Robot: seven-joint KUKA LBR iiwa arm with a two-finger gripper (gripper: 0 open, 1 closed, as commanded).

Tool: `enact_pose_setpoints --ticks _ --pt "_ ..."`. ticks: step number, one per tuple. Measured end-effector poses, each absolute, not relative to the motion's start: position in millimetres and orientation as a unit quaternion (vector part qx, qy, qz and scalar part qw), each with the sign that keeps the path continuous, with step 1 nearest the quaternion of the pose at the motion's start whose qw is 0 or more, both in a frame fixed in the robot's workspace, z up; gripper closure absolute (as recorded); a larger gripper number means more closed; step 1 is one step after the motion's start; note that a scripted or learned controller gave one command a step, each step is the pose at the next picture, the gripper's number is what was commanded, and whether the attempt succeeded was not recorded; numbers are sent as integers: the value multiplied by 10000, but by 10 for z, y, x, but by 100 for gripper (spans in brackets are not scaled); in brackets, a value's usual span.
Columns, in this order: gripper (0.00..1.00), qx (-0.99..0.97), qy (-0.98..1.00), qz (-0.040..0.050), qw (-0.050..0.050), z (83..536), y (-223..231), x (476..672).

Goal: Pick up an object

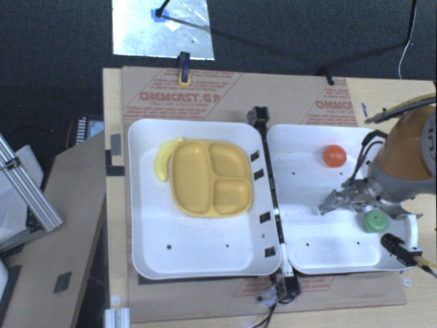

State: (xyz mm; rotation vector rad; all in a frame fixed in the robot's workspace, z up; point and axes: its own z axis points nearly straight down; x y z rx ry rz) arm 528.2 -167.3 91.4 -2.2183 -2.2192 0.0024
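In the right bin [300,251] an orange ball [334,156] lies toward the back. A green round object [375,221] sits near the bin's right side, partly under the arm's wrist. My gripper [332,202] hangs low over the middle of the right bin, pointing left, just left of the green object and in front of the orange ball. Nothing shows between its fingers. In the left bin [147,251] a yellow divided plate [209,178] lies with a yellow banana [162,158] against its left edge.
The arm's grey and orange body [410,156] covers the right bin's right side. A black clip strip [268,183] runs between the bins. Cardboard [205,94] lies under both bins, with a shiny sheet [162,19] behind.
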Motion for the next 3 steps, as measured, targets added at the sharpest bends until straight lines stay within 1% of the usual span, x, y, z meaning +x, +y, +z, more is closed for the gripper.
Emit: enact_pose_setpoints --ticks 1,2,3 --pt "100 -7071 -7072 -5 -15 1048 -1681 5300" --pt "100 -7077 -7065 -11 -27 1602 -1791 5311" --pt "100 -7056 -7086 -19 -38 2245 -1797 5305"
